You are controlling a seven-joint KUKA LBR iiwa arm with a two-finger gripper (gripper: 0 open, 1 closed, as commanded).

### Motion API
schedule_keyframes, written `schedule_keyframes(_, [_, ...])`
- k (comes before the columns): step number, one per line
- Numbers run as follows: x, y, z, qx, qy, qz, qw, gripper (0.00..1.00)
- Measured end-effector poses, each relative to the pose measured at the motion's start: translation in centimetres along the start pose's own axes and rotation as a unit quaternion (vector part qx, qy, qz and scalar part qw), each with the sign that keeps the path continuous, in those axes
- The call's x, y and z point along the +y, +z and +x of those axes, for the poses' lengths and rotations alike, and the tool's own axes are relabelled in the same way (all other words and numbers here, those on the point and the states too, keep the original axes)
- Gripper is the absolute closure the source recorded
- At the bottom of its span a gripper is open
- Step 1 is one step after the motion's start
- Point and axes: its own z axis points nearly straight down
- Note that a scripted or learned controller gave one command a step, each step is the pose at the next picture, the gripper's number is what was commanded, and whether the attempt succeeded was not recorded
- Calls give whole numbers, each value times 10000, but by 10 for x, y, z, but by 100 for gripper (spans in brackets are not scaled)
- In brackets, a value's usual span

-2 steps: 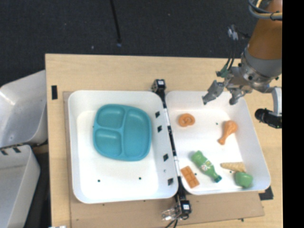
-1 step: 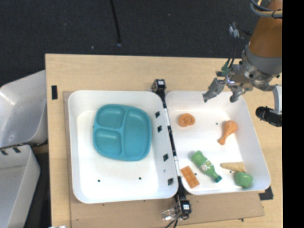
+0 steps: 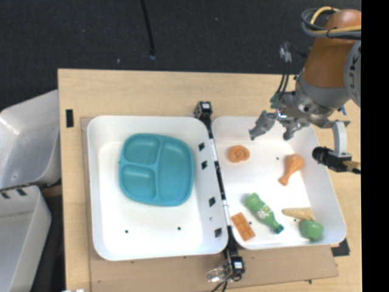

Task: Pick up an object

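Note:
My gripper (image 3: 275, 128) hangs over the far part of the right bin (image 3: 325, 187), its two fingers spread apart with nothing between them. Below and left of it lies an orange pastry-like piece (image 3: 239, 154). An orange drumstick (image 3: 291, 168) lies to the right of that. Nearer the front sit a green bottle (image 3: 264, 212), an orange waffle-like block (image 3: 243, 226), a tan cone (image 3: 299, 213) and a green round piece (image 3: 312, 229).
The left bin (image 3: 103, 224) holds a teal divided plate (image 3: 156, 169). A row of black clips (image 3: 214, 181) runs along the seam between the bins. The wooden bench (image 3: 121, 90) surrounds both bins. White equipment (image 3: 24, 157) stands at the left edge.

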Motion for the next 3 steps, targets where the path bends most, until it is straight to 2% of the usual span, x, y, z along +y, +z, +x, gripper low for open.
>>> schedule_keyframes(2, [-11, 121, 9, 3, 21, 9, 10000, 0])
schedule_keyframes(3, [-9, 106, 8, 8, 43, -29, 10000, 100])
